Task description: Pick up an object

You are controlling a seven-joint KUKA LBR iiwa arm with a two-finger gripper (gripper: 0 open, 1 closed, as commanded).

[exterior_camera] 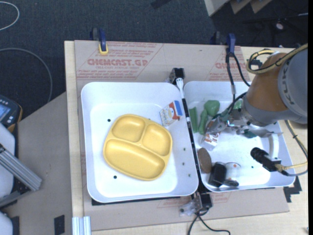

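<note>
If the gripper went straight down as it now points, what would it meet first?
Probably the red-and-white packet lying just below the gripper in the right bin, beside the green items. Depth is unclear from this view.

Left bin [93, 131]: yellow 3-compartment tray [137, 146] flat at centre; small red-white-blue packet [170, 113] near back right corner. Right bin [247, 182]: green items [205, 112], red-white wrapper [210, 136], brown piece [204, 159], black object [218, 174].
</note>
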